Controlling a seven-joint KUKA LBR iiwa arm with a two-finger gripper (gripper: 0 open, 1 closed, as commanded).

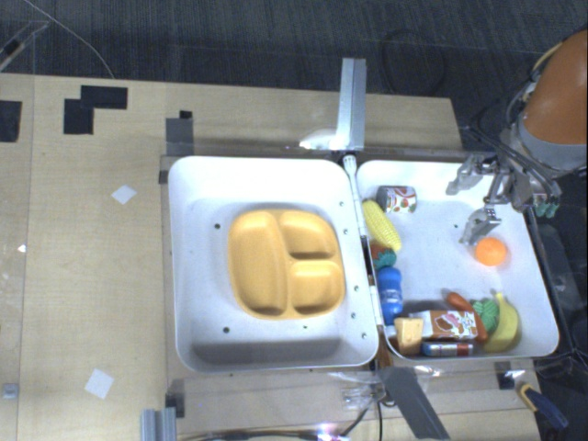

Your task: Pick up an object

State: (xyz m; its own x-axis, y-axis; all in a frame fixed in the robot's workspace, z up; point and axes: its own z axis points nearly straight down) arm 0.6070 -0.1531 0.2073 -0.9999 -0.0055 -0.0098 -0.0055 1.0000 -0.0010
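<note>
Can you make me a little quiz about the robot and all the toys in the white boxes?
1. True or false: the yellow tray lies in the left bin.
2. Which toy is nearest the gripper? A) the orange ball B) the corn C) the blue bottle
3. Fill in: the banana lies in the right bin's ____ corner, near or far.

Key: 1 true; 2 A; 3 near.

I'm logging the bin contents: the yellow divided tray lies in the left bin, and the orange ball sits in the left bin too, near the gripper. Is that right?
Not quite. The camera view shows the orange ball in the right bin, near the gripper. The yellow divided tray does lie in the left bin.
</note>
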